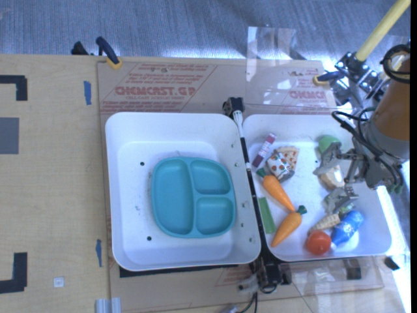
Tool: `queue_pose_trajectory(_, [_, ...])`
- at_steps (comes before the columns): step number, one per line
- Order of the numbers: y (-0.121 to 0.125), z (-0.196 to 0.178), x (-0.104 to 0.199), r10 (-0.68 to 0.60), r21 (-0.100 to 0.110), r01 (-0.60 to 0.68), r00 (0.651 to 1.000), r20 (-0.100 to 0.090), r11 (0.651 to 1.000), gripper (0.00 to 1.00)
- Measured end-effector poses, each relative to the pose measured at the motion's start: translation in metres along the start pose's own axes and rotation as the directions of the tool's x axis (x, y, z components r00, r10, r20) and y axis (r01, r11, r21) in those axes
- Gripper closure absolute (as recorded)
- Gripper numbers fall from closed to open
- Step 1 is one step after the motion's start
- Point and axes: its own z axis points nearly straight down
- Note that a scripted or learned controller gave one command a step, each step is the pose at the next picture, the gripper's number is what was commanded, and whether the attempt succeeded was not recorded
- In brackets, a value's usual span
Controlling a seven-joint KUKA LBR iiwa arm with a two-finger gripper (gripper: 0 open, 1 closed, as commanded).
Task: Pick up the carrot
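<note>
A grey carpeted floor [163, 12] runs along the top of the view, and below it lies the table [45, 194], its light wooden top marked with black corner brackets and short blue tape strips. A sheet of printed cardboard [156, 87] lies under two shallow white bins set side by side.

The left bin [120, 194] holds a teal divided plate [193, 196] with three compartments, lying flat near its middle.

The right bin [381, 223] holds a scatter of toy food. Two carrots lie toward its left half: one carrot [277, 192] slants from upper left to lower right, and the second carrot [287, 227] slants the other way just below it, its green top close to the first one's tip. A green stick [266, 215] lies along the bin's left wall beside them. Above them sit a pizza slice [283, 162] and a small purple and white packet [264, 150]. Near the front wall are a red tomato [318, 242], a blue item [347, 227] and a small corn cob [326, 223]. A green piece [328, 142] lies near the back.

The arm [394, 109] reaches in from the right, and its claw [339, 181] hangs over the right half of this bin, well apart from both carrots. Whether the claw is released or clenched cannot be told, as it blends with the items under it.
</note>
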Motion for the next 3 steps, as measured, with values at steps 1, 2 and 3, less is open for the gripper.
queue_pose_trajectory(1, [0.031,0.126,-0.002,0.031,0.001,-0.031,1.0,0.006,1.0,0.0])
queue_pose_trajectory(2, [0.025,0.132,0.027,0.33,-0.005,-0.33,0.944,0.015,0.944,0.0])
queue_pose_trajectory(3, [0.033,0.132,0.028,0.463,-0.002,-0.463,0.886,0.013,0.886,0.0])
